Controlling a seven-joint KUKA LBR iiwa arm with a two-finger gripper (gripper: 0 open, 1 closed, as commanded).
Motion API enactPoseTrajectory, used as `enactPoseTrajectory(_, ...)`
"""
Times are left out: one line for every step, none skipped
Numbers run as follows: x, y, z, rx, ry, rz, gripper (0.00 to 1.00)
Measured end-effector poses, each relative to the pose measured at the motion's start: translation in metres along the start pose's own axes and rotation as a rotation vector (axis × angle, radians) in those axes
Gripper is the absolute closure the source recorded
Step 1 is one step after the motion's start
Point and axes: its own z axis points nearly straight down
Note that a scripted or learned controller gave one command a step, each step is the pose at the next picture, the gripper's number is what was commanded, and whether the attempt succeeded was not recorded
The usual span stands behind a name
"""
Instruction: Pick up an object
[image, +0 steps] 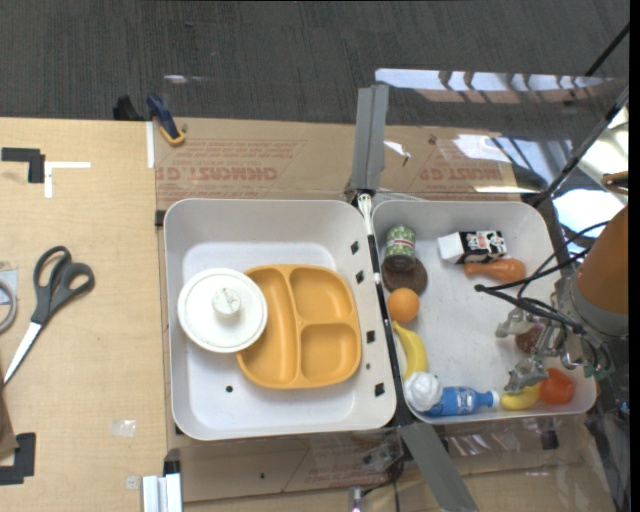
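Pincer (528, 350) hovering low in right bin (455, 215), fingers spread, pinching nothing, just beside orange toy (557, 387) and small banana (520, 399). Lying near that bin's front wall: blue bottle (450, 400). Sitting by its left wall: orange (403, 304), jar (400, 258), big banana (410, 348).

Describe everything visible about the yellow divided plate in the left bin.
The yellow divided plate is a rounded, smooth tray that looks like plastic, with raised ridges splitting it into three compartments: one long one on its left side and two smaller ones on its right. It lies flat and upright on the floor of the left bin, toward the bin's right half. Its compartments hold nothing visible. A round white lidded container overlaps its left edge, covering part of the long compartment.
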Motion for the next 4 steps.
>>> enactPoseTrajectory(-0.081,-0.001,0.005,0.0,0.016,0.229,0.0)
enactPoseTrajectory(0.002,-0.01,0.002,0.0,0.011,0.309,0.0)
enactPoseTrajectory(0.001,-0.009,-0.007,0.001,0.01,0.305,1.0)
enactPoseTrajectory(0.015,0.073,0.005,0.002,0.023,0.54,1.0)
